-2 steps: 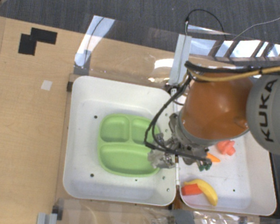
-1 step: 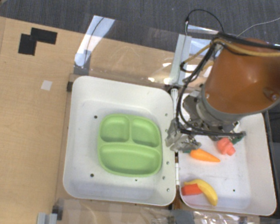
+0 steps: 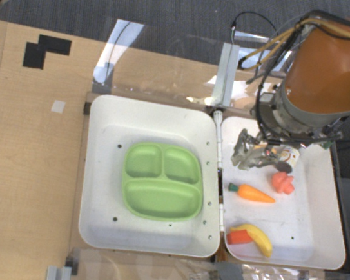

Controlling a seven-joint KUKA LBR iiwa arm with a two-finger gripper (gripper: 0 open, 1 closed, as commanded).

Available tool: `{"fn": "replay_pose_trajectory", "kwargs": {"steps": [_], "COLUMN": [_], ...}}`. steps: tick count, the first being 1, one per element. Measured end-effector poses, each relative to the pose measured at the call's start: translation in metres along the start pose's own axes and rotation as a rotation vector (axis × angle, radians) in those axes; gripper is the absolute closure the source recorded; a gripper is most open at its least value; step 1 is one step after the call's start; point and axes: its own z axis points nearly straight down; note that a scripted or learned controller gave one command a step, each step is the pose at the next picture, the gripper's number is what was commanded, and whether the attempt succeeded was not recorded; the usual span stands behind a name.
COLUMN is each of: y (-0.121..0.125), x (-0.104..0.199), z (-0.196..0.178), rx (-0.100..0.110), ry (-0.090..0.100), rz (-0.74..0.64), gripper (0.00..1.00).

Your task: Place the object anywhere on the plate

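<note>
A green three-compartment plate (image 3: 162, 181) lies in the left white bin (image 3: 104, 158). In the right white bin (image 3: 316, 242) lie an orange carrot with a green top (image 3: 255, 194), a pink-red strawberry-like toy (image 3: 282, 183), and a yellow banana (image 3: 258, 238) with a red piece (image 3: 239, 238) against its left end. My gripper (image 3: 251, 155) hangs over the upper left part of the right bin, above and slightly left of the carrot. Nothing shows between its fingers.
A low divider (image 3: 217, 168) runs between the two bins. The arm's orange band (image 3: 336, 62) and cables loom over the back of the right bin. Wooden bench surface (image 3: 21, 165) spreads to the left of the bins.
</note>
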Motion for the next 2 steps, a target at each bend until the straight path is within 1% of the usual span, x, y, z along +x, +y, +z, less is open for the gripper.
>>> {"fn": "replay_pose_trajectory", "kwargs": {"steps": [1,2], "y": [-0.04,-0.118], "x": [0.104,0.027], "z": [-0.05,-0.017], "rx": [0.001,-0.003], "ry": [0.002,-0.001], "rz": [-0.119,-0.493], "gripper": [1.0,1.0]}}
